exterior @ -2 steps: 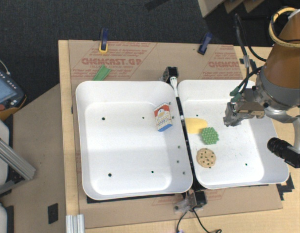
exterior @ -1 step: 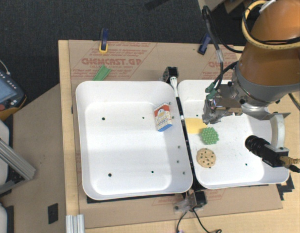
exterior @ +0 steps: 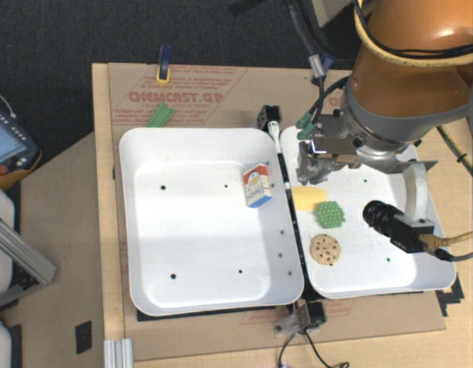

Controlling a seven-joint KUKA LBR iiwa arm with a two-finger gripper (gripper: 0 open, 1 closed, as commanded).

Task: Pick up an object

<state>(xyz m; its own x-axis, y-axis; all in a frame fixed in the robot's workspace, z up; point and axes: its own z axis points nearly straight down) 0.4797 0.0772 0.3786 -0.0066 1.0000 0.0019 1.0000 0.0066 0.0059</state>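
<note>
My gripper [exterior: 311, 173] hangs low over the left part of the right bin [exterior: 374, 278], just above the far end of a yellow block [exterior: 308, 198]. A green bumpy ball [exterior: 330, 214] lies right of the block. A round brown cookie [exterior: 324, 248] rests nearer the front. In the left bin [exterior: 190, 274] a small red, white and blue carton [exterior: 257, 185] stands by the right wall. Nothing shows between the fingers.
The two white bins sit side by side on a cardboard sheet [exterior: 182, 90]. A green strip [exterior: 160, 115] and a blue-yellow clamp [exterior: 164, 66] lie at the back left of the cardboard. The arm's orange and grey body [exterior: 412, 60] covers the right bin's far side.
</note>
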